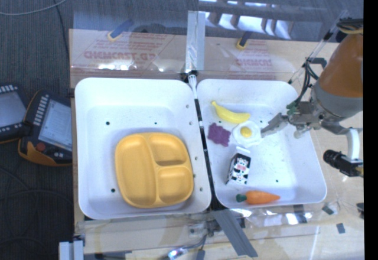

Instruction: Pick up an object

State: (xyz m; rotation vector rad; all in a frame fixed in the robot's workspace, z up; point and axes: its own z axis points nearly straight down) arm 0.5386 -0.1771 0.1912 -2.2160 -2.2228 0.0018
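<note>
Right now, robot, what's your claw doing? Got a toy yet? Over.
Gripper over right bin, nothing held. Fried egg nearest, beside banana. Path clear.

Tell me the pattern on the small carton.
White with black cow patches, on the carton, in the camera view.

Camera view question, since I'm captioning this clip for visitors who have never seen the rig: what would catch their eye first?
Probably the yellow divided plate, alone in the left bin. Next, the small bright things in the right bin: a banana, a fried egg, purple grapes, a milk carton and a carrot. The gripper hangs beside the egg.
</note>
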